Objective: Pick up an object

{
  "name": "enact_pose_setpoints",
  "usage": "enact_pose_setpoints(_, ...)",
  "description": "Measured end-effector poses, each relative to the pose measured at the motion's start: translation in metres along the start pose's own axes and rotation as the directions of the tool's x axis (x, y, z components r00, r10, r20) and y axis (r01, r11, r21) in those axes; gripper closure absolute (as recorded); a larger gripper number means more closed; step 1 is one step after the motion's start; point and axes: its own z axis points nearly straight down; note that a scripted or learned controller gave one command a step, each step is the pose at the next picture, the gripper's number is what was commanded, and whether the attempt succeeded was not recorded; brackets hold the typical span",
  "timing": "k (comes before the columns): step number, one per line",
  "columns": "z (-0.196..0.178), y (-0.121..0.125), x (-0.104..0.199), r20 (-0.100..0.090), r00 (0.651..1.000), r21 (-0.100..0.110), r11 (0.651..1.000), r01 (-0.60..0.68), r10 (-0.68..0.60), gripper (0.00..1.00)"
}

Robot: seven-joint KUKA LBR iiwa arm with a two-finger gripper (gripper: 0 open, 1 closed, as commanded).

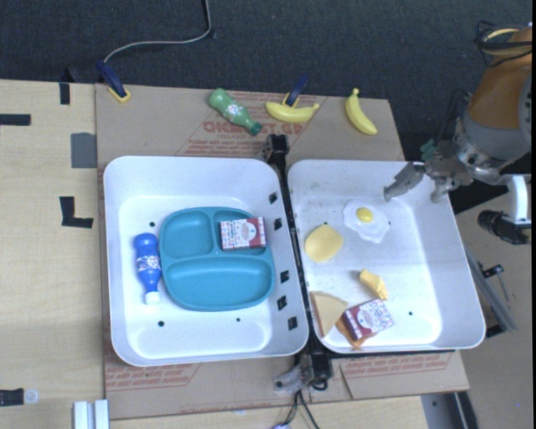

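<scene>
Gripper (422, 184) fingers spread, empty (over right bin (447, 266) rim); two bananas (290, 111), two cartons (242, 234).

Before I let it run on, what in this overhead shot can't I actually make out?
- Gripper: small and slightly blurred over the right bin's upper right rim; finger state unreadable.
- Arm: cut off by the frame's right side.
- Red carton on the blue tray: print too small to read.
- Blue bottle label: too small.
- Right bin's red packet: print illegible.
</scene>
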Motion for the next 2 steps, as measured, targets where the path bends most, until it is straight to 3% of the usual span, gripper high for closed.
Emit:
enact_pose_setpoints(1,0.082,-0.050,0.009,-0.001,1.000,0.002,1.000,0.000,0.000,0.00)
enact_pose_setpoints(2,0.110,-0.074,0.069,0.000,1.000,-0.003,1.000,0.000,0.000,0.00)
